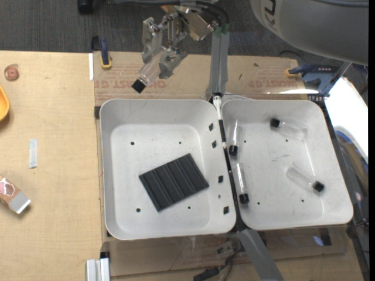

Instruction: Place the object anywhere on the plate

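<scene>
Currently the claw [157,60] hangs above the far edge of the left bin [117,113], and it pinches a clear plastic tube [149,74] with a black cap on its lower end. This tube is tilted, cap toward the near left. On the floor of the left bin lies the plate [174,181], dark grey, ribbed, rectangular and turned at an angle. Four similar capped tubes [302,177] lie in the right bin [337,157].

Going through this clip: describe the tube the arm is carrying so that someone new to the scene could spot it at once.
Start at the left bin and look past its far rim, over the cardboard. There the tool grips a clear tube with a black cap, tilted cap-down. It is off the bench, whereas the other capped tubes lie in the right bin.
</scene>
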{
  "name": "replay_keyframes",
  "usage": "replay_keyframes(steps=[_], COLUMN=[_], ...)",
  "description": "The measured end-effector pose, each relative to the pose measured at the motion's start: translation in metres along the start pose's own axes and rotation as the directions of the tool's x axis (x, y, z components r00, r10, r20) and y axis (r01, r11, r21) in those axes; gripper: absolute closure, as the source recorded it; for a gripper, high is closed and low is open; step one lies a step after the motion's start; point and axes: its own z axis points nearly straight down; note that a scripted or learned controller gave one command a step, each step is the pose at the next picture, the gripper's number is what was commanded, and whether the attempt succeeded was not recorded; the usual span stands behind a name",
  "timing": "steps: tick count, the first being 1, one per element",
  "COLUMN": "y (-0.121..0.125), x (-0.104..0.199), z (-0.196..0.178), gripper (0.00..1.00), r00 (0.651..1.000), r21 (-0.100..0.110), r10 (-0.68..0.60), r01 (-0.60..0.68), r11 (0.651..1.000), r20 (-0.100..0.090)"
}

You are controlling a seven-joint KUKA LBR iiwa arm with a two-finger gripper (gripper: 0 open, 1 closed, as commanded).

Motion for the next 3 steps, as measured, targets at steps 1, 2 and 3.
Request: replay_keyframes(steps=[1,2,3], y=[-0.001,0.008,0.0], x=[-0.001,0.006,0.015], z=[-0.009,0.053,0.112], gripper=[1.0,1.0,1.0], r00=[1.0,0.993,0.687], r21=[0.0,-0.004,-0.025], r10=[0.004,-0.116,-0.726], r01=[-0.004,0.116,0.726], r11=[1.0,0.993,0.687], r20=[0.005,-0.032,-0.021])
